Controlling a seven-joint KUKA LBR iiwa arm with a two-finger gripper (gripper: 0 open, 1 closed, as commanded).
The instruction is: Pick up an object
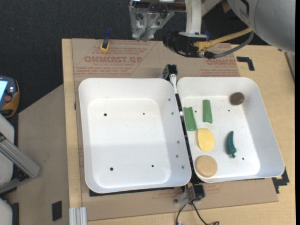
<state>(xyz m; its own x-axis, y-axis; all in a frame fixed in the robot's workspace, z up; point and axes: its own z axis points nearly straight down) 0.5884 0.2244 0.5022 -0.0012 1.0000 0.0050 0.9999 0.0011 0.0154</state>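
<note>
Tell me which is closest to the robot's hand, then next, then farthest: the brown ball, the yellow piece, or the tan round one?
Measured in the camera view from the hand at the top:
1. Brown ball, far corner of the right bin.
2. Yellow piece, middle of the right bin.
3. Tan round one, near edge of the right bin.

The arm (262, 8) runs off the top edge above the right bin (262, 125), and the gripper (145, 29) beneath it is too blurred to read, 1 smear of metal.
</note>
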